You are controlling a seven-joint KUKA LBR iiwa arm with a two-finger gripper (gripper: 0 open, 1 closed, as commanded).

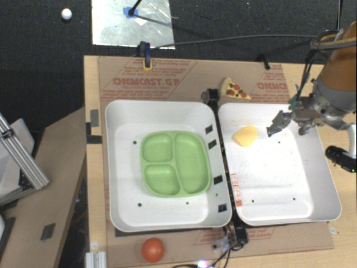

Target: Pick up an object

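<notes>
A small yellow object lies in the upper left part of the right bin. My gripper hangs over the same bin, to the right of the yellow object and apart from it. One dark finger points left toward the yellow object, with a second finger beside it on the right. Nothing shows between the fingers. The grey arm with its orange band comes in from the right edge.
A green divided plate lies in the left bin. A toy pizza slice sits on the cardboard behind the bins, and a red-orange ball in front of them. A cable runs across the back.
</notes>
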